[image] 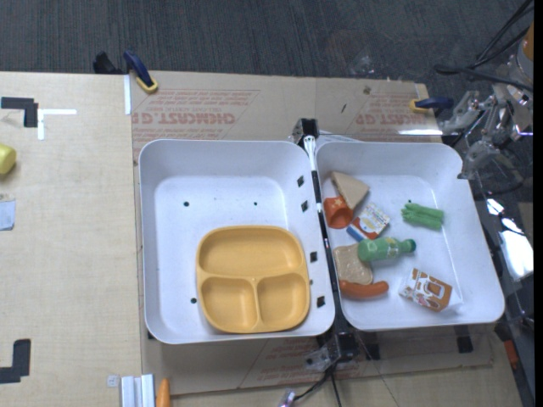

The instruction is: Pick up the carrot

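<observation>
The carrot [338, 212] looks like a short orange piece lying in the right bin [462, 227], against the bin's left wall. It sits just below a tan wedge of bread [349, 189]. The gripper [496, 130] shows as grey metal parts at the far right, beyond the bin's upper right corner. It is well away from the carrot and nothing is seen held in it.
Also in the right bin are a small packet [372, 222], a green bottle [386, 248], a green leafy item [422, 216], a round bread slice [352, 265], an orange-red sausage [365, 290] and a carton [427, 290]. The left bin [170, 227] holds a yellow divided plate [253, 278].
</observation>
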You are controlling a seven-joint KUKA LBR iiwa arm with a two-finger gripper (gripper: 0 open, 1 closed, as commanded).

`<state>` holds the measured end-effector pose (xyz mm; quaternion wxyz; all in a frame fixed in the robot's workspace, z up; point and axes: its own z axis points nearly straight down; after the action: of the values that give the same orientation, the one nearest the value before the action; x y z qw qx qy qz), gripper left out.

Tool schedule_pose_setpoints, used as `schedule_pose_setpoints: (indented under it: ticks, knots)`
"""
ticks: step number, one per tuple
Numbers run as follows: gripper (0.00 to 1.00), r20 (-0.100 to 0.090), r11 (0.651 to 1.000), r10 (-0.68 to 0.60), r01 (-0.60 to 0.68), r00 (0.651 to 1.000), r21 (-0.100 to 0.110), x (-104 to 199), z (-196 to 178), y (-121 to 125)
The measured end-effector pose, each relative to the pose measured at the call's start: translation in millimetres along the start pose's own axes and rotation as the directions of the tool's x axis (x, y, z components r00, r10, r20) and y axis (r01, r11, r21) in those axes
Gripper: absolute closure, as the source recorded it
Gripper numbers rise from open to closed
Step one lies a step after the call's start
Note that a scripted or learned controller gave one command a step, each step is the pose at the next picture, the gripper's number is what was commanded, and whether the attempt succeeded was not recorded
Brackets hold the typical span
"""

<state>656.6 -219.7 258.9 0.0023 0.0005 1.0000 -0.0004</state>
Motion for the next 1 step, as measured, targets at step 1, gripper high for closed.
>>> schedule_pose_setpoints:
  ticks: [1]
  knots:
    - [0.00,-0.001,0.993,-0.118,0.118,0.993,0.000,69.2,144.0,62.7]
